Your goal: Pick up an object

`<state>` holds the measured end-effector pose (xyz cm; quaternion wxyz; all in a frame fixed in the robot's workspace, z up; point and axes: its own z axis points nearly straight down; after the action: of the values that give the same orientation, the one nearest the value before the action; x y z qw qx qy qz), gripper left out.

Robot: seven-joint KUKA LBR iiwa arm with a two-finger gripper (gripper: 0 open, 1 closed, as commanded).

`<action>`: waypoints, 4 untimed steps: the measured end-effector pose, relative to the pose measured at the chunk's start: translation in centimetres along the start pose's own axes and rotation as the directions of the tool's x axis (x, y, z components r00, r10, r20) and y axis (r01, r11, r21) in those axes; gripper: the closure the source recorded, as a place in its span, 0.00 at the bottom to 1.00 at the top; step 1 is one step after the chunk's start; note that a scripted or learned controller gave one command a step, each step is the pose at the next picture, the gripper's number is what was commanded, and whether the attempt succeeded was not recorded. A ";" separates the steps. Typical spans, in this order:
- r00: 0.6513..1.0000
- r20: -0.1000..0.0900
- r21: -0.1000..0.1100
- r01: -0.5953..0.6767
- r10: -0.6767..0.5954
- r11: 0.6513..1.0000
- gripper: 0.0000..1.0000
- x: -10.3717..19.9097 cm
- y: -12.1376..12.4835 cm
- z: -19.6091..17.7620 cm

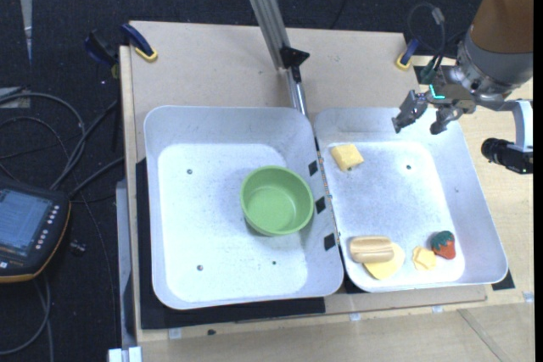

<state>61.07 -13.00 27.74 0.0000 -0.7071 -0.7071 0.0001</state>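
Camera view: gripper (426,119) parted and bare above right bin's (475,208) far rim, clear for descent. Candidates below: yellow block (346,157) nearest; hot dog toy (372,248), strawberry toy (443,244) near front. Green bowl (277,200) in left bin (170,208).

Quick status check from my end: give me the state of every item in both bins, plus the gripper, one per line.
Two-finger gripper: open, holding nothing, above the right bin's far edge.
Green plastic bowl: upright, in the left bin.
Yellow block: lying in the right bin, far left.
Toy hot dog: lying flat, overlapping a yellow piece.
Small yellow chunk: lying beside the strawberry.
Red toy strawberry: resting at the near right.
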 end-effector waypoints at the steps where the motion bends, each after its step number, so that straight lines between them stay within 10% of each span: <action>1: 1.000 0.000 0.000 0.000 0.000 1.000 0.00 0.0 0.0 0.0; 4: 1.000 -0.001 0.004 0.001 -0.001 1.000 0.00 0.4 1.0 15.3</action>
<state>62.08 -12.58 12.42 0.0018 -0.7069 -0.7073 0.0013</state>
